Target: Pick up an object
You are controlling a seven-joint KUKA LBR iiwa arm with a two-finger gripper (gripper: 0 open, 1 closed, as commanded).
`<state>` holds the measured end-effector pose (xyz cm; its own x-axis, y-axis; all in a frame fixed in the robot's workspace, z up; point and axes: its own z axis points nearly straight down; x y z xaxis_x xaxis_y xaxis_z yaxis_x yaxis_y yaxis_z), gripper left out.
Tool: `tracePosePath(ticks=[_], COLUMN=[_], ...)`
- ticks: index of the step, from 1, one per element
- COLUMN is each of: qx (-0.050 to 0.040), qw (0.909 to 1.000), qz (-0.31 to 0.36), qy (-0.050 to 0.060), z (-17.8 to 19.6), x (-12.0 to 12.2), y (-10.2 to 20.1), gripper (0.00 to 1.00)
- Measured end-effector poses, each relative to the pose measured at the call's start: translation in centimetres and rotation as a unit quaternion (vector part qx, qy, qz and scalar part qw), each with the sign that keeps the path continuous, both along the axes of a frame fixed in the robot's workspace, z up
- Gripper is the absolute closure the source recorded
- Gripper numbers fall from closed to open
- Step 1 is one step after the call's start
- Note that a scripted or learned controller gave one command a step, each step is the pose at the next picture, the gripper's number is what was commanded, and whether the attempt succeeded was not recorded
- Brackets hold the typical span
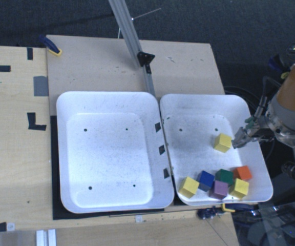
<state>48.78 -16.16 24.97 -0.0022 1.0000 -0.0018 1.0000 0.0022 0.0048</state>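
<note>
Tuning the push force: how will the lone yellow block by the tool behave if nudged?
The yellow block looks cube-shaped and rigid, so it will probably slide, not roll. It seems small and likely light. It sits apart from the other blocks, so probably nothing would stop it.

arm cut off at right edge, fingers seemingly blurred

Two shallow white bins sit side by side on the bench, the left bin and the right bin. Seven small blocks lie in the right one: three yellow blocks, one blue block, one green block, one purple block and one orange block.
</note>
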Motion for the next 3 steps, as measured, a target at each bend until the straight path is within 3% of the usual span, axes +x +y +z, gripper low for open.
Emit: tracePosePath(ticks=[3], qx=[0.0012], qw=[1.0000], qz=[0.002], qy=[0.004], z=[-0.4], x=[2.0], y=[14.7], gripper=[1.00])
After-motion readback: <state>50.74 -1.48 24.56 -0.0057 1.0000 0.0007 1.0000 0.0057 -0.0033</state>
